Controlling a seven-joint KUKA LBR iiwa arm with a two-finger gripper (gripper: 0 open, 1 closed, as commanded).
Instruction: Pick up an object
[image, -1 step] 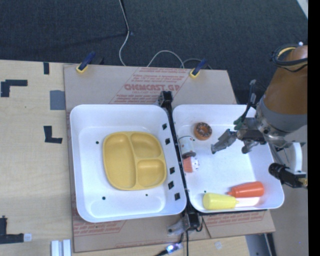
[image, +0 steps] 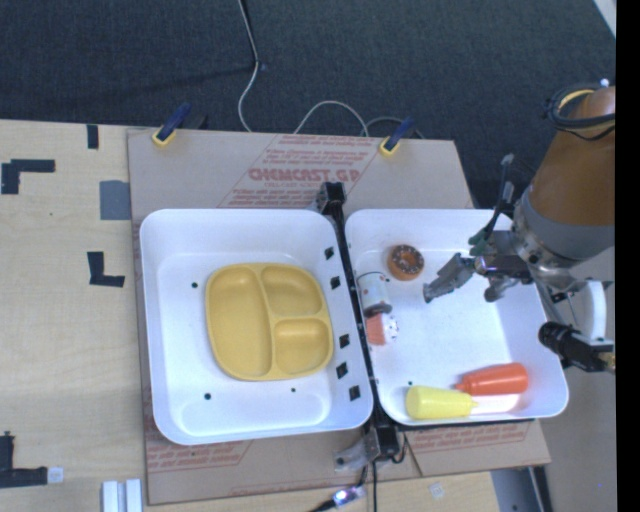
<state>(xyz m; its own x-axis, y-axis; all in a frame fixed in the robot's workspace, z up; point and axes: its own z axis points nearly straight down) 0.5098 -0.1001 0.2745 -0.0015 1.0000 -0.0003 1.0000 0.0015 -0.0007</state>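
Note:
My gripper (image: 467, 283) hovers over the upper right of the right bin (image: 450, 340), its two fingers spread apart with nothing between them. A small brown round object (image: 405, 261) lies to its left near the bin's back. A yellow object (image: 438, 402) and an orange one (image: 493, 379) lie at the bin's front edge, with a white piece beside them. A small orange-and-white item (image: 376, 327) sits against the divider.
The left bin (image: 170, 300) holds a yellow sectioned plate (image: 268, 320). Both bins stand on a cardboard sheet (image: 300, 170) held by two clamps at the back. A cable runs off behind.

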